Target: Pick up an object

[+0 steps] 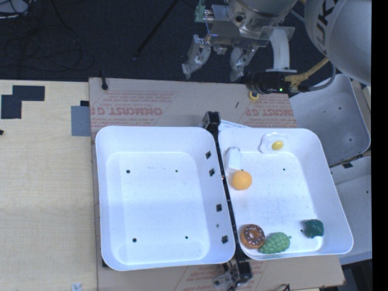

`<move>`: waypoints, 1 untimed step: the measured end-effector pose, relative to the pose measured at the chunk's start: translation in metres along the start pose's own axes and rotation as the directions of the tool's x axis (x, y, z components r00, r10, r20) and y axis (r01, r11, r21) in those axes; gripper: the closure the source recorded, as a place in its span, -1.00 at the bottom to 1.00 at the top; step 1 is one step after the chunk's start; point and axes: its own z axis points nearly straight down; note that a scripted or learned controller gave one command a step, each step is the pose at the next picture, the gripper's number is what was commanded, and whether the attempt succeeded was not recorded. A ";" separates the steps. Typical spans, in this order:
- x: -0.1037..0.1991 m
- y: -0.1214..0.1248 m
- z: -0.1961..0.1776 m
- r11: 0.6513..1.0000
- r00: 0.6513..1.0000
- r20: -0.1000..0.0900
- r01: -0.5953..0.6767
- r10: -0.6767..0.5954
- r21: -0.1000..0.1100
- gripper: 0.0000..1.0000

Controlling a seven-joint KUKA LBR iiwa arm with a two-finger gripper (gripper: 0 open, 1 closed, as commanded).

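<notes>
a: where is the two-finger gripper (219,62)?

b: up at the far edge of the bench, above the brown cardboard sheet (182,105) and beyond both bins. its two grey fingers (195,56) hang spread apart, released, with nothing between them.

a: and the things to pick?

b: all in the right shallow white bin (327,180). a fried-egg toy, white with a yellow yolk (273,143), lies on the far rim. a small white cylinder (234,158) stands near the far left corner, beside the black divider clips (219,180). an orange ball (241,180) sits just in front of that cylinder.

a: the near edge?

b: a brown ringed doughnut toy (251,236) touches a bumpy green bunch of grapes (275,242) near the near left corner. a dark green leafy toy (313,228) rests near the near right corner, apart from the grapes.

a: the left shallow white bin (109,162)?

b: it lies against the right one, joined along the clips.
</notes>
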 end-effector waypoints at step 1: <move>-0.005 0.000 -0.008 1.000 1.000 0.005 -0.006 0.006 0.005 1.00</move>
